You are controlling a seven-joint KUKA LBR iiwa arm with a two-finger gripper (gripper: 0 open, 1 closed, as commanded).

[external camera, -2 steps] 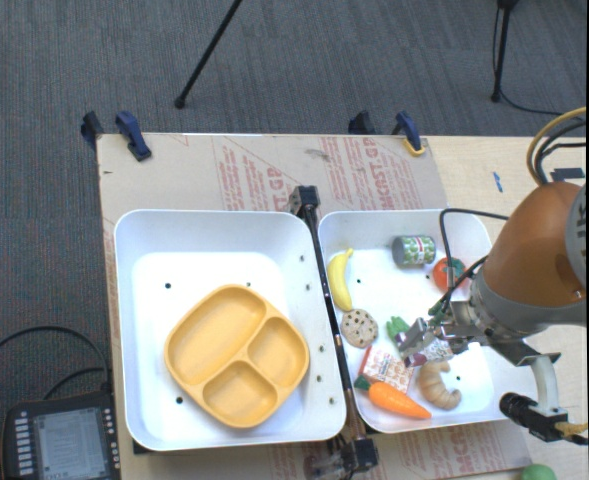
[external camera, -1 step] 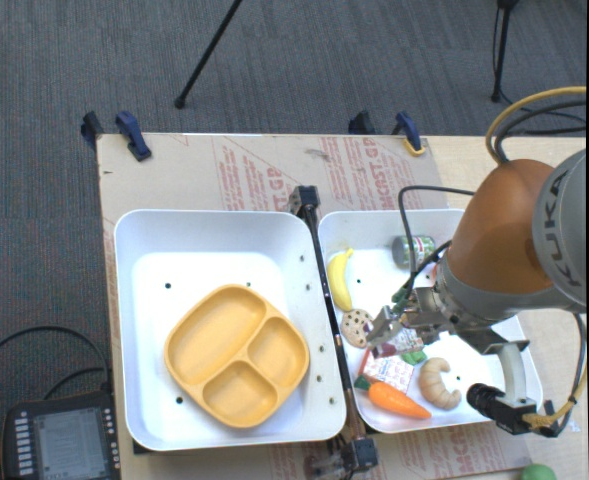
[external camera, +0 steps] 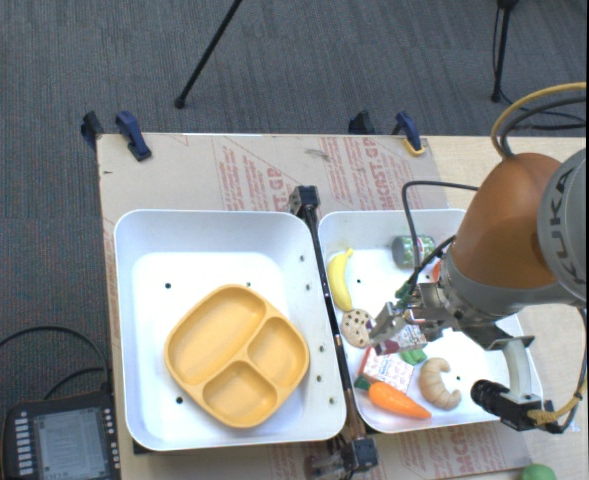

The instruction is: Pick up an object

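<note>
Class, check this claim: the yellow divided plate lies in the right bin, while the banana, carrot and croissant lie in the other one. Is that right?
Not quite. The camera view shows the plate in the left bin; the banana, carrot and croissant lie in the right bin.

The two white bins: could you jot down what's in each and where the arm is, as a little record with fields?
left bin: yellow divided plate
right bin: banana, cookie, green can, croissant, carrot, red-and-white packet
arm: reaches in from the right, over the right bin
gripper: low among the items, beside the cookie
grasp: cannot tell
</note>
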